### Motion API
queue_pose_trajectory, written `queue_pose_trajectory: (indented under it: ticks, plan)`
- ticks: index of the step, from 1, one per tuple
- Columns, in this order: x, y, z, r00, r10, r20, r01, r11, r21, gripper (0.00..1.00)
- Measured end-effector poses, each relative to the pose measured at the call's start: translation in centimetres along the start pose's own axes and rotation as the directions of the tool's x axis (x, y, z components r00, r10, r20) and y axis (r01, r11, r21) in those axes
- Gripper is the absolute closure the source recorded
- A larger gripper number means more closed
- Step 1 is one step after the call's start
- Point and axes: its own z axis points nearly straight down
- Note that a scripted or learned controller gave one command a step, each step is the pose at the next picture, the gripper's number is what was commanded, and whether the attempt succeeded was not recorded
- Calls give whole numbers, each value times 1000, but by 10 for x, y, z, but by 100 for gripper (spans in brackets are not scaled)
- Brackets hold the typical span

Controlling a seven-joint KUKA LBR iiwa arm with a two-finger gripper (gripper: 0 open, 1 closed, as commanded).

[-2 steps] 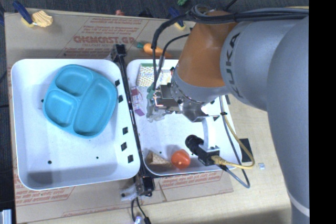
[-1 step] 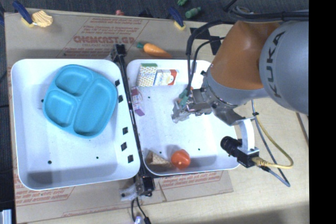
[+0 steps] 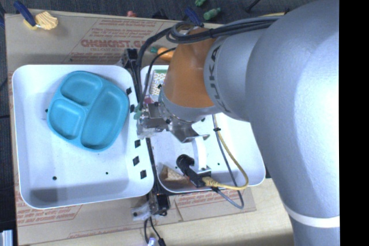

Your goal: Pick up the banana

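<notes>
My grey arm with its orange band [image 3: 190,75] reaches in from the right and hangs low over the right bin [image 3: 258,172], covering most of its floor. The gripper [image 3: 154,121] sits under the wrist at the bin's left wall, close to the divider between the two bins. A brown and tan object [image 3: 172,176] lies at the near left corner of the right bin, just below the gripper. A small orange shape [image 3: 164,55] peeks out at the bin's far edge behind the arm.
A blue divided plate [image 3: 86,109] lies in the far half of the left bin [image 3: 17,141]. A yellow cable [image 3: 230,180] and black cables loop from the wrist over the right bin's near edge. Small toys lie on the floor beyond the bench.
</notes>
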Motion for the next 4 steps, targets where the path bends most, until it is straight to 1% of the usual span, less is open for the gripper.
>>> queue_pose_trajectory:
  ticks: [1, 2, 3, 4]
  plan:
    - [-33, 75, -202, 998, -70, 2, 70, 997, -6, 100]
    - [-122, 121, -177, 967, -255, 3, 255, 967, -5, 100]
    - [-57, 144, -42, 906, -424, 0, 424, 906, -1, 100]
    - [-97, 147, -2, 863, -505, 2, 505, 863, -2, 100]
